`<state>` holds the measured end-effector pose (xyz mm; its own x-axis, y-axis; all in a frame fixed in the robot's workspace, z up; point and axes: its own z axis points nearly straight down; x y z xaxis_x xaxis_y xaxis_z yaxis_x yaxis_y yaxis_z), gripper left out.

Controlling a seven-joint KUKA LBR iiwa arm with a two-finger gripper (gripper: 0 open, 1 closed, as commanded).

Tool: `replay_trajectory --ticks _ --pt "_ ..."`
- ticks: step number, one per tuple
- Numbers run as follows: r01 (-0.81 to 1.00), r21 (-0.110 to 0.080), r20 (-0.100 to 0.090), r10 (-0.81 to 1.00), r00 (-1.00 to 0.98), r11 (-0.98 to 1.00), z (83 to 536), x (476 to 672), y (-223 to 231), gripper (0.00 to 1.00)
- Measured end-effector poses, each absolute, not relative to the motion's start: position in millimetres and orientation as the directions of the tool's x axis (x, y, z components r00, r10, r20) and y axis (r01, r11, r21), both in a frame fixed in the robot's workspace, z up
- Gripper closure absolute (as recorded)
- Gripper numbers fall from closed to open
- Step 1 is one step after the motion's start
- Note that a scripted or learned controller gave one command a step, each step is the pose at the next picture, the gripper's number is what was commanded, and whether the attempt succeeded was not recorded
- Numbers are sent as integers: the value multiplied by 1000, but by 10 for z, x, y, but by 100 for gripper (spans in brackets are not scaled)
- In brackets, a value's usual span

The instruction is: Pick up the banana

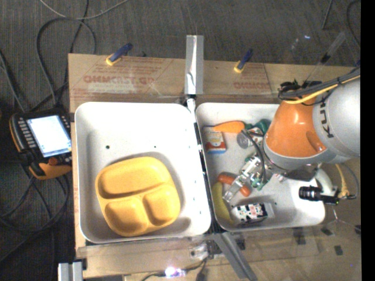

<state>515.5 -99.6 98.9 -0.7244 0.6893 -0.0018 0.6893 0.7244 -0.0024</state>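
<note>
Right, starting at the near edge of my feed: the right bin (293, 214) has a small black packet (252, 211) with a printed face lying flat by its front wall. Just to the left of that packet I see the banana (217, 202), yellow-green, lying flat on the bin floor. It runs along the wall that the two bins share and sits apart from the gripper (247, 177).

The gripper hangs low over the middle of that bin, just beyond the banana's far end. I cannot tell from here whether it is wide, narrow or closed on anything. A small orange-red piece (226, 182) lies between the gripper and the shared wall.

In the left bin (117, 119) a yellow divided tray (139, 195) lies in the near half.

Further back in the right bin I see:
- a small printed card (215, 141)
- a grey disc (245, 138)
- an orange carrot-shaped toy (229, 125)
- something green (262, 124), partly under the arm's orange band (296, 130)

Beyond both bins, two blue-and-yellow clamps (119, 52) sit on the far edge of a cardboard sheet (146, 78).
</note>
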Motion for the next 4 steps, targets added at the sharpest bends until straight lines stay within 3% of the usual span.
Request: replay_trajectory --ticks 1,2,3,4 --pt "570 -2 3 570 -822 822 2392 5112 359 0" --pt "547 -4 5 547 -837 837 1942 4833 957 0" --pt "656 -4 1 656 -755 755 2630 4902 328 0" --pt "322 -2 5 322 -947 947 1809 4836 -157 0"
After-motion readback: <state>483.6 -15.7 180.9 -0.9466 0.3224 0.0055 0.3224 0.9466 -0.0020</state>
